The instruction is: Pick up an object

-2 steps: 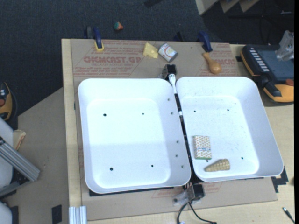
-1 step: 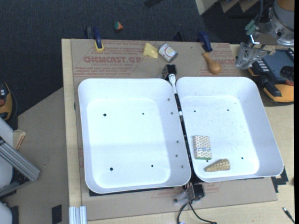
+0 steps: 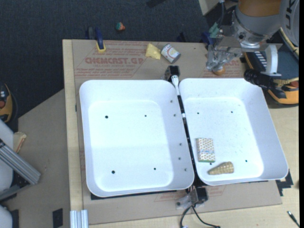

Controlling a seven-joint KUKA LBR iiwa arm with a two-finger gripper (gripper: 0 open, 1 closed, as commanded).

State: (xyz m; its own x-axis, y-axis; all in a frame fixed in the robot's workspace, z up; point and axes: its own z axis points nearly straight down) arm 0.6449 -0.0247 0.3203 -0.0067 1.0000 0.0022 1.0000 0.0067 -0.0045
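My gripper (image 3: 218,66) hangs over the bench just behind the back rim of the right bin (image 3: 266,122). A small orange-brown object (image 3: 218,71) shows between its fingertips, and the fingers look shut on it. In the right bin's front left part lie a flat patterned rectangular pad (image 3: 205,149) and, just in front of it, a tan textured cone-shaped piece (image 3: 221,168). The left bin (image 3: 90,127) stands beside it.
On the cardboard behind the bins lie a yellow scrap (image 3: 153,51) and a small white box (image 3: 170,53). A black clip (image 3: 173,72) sits at the bins' shared back corner. A blue-and-yellow clamp (image 3: 99,41) grips the board's back left.
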